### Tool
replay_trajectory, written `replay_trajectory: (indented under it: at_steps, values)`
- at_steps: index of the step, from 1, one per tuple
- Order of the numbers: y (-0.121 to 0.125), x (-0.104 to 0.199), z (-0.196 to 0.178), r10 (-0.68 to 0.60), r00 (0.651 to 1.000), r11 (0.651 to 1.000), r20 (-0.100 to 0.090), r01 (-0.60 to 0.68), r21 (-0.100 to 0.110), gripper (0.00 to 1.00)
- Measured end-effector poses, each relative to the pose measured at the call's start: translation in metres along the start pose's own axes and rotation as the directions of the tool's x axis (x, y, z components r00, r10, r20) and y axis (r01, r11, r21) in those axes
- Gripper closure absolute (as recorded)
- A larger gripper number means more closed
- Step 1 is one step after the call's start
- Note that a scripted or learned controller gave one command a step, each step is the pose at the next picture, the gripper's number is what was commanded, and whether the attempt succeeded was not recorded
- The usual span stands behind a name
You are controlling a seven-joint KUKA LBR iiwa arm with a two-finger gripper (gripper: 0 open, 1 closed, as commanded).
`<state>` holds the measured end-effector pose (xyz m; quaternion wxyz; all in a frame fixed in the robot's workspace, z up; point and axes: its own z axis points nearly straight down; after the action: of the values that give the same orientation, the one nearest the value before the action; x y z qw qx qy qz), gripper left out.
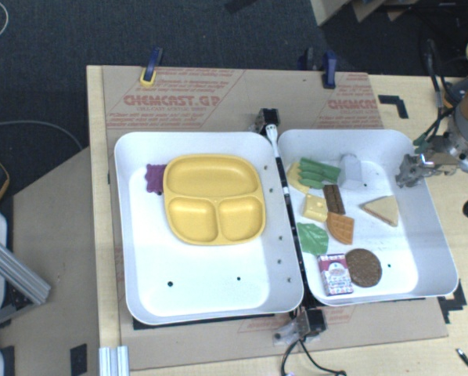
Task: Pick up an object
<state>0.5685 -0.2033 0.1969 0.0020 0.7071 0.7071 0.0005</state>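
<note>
My gripper (408,172) hangs over the right rim of the right bin (422,245), with nothing visibly held. The nearest object is a tan wedge (381,210), lying below and to the left of it. Further left in the same bin are a pale translucent cup (350,165), a green bundle (320,171), a brown bar (333,199), a yellow block (315,207) and an orange cracker (341,227). A green leaf (313,237), a red packet (336,275) and a round brown cookie (365,267) lie toward the bin's front.
The left bin (210,288) holds a yellow divided tray (214,198) with a purple item (154,177) at its left edge. Clamps (149,67) sit on the board's far edge. A dark ridge (285,202) separates the two bins.
</note>
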Motion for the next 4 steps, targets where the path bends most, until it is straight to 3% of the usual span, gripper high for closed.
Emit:
replay_trajectory:
  at_steps: [1,4]
  values:
    - [0.001,0.0,-0.028,0.0,1.0,1.0,0.0,0.0,0.0,1.0]
    - [0.088,0.106,-0.027,-0.001,1.0,1.0,0.0,0.001,-0.001,1.0]
